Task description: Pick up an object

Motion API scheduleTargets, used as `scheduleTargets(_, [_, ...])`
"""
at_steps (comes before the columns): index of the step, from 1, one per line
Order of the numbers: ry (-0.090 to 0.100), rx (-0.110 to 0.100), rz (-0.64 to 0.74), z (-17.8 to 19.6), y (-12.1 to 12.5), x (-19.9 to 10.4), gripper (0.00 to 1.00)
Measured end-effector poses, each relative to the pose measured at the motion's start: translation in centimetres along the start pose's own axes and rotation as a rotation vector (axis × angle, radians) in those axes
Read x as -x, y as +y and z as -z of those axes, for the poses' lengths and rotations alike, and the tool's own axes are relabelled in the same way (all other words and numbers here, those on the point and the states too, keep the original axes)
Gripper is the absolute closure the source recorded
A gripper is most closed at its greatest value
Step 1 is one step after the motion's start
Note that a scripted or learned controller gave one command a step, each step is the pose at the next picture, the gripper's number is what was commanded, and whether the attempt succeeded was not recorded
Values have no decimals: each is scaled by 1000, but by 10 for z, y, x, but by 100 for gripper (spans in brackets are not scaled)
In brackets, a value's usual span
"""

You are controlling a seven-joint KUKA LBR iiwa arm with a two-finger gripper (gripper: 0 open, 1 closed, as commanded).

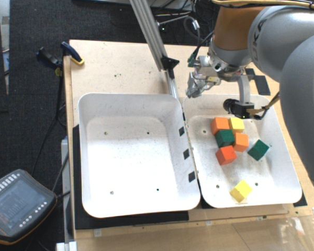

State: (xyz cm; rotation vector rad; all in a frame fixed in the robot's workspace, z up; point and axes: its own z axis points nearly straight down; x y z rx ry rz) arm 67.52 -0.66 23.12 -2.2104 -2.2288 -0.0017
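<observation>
Since nothing is yet lifted, the layout is mostly a matter of what waits where. At far left a pendant [15, 208] lies off the bench, out of the arm's reach, and a clamp [68, 54] grips the bench's back corner, probably to keep the board fixed. The left bin [89, 140] sits beside the right bin [282, 187], their inner rims touching, likely so a block can be carried across without passing over bare bench. A slanted rail [149, 30] comes down to the point where the two rims meet at the back.

The gripper [199, 85] hangs over the back left corner of the right bin, apart from every block and with nothing in it. Whether it is open or closed I cannot tell at this angle. It appears poised high for a descent rather than committed to any target.

All the blocks lie in the right bin. Five crowd together near the back: an orange block [220, 124] touching a yellow block [237, 123], a green block [225, 137] just below them, a pale orange block [241, 141] beside it, and a red block [226, 155] in front. A second green block [258, 150] sits slightly apart to the right, and a lone yellow block [240, 191] rests well apart near the front rim. The last two look the easiest to take, since the packed neighbours leave little room.
</observation>
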Motion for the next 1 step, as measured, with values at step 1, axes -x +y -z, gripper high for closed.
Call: scheduleTargets(1, [-1,4,0,11,0,-56,100])
